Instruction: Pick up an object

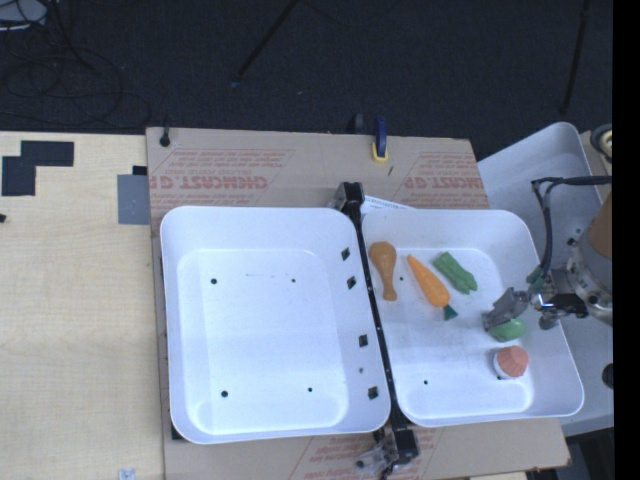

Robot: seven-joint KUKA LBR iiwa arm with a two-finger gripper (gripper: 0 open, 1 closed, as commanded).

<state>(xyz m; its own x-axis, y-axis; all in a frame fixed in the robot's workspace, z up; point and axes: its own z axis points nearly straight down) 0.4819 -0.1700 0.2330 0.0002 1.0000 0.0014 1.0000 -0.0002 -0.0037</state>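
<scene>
My gripper [505,316] sits low at the right side of the right bin [545,248], directly over a small green object [510,329], which looks like my target. Whether I have it or am only touching it from above, I cannot tell: the object peeks out just beneath the gripper's tip, and the view is too coarse to show whether the gripper is apart or together, so I will not claim a hold.

Judging by how things lie, the pick is not yet finished. The green object seems to rest on the bin floor, with nothing lifted clear.

4 other things lie in the same bin: a red round piece [512,362] just beside the green one toward the front, a carrot [429,282] and a green pod [456,272] near the middle, and a tan drumstick-shaped piece [385,266] close to the divider. The left bin [180,238] on the desk [70,298] holds no objects.

What is left, in my judgement: secure a hold on the green object and raise it out of the bin.
</scene>
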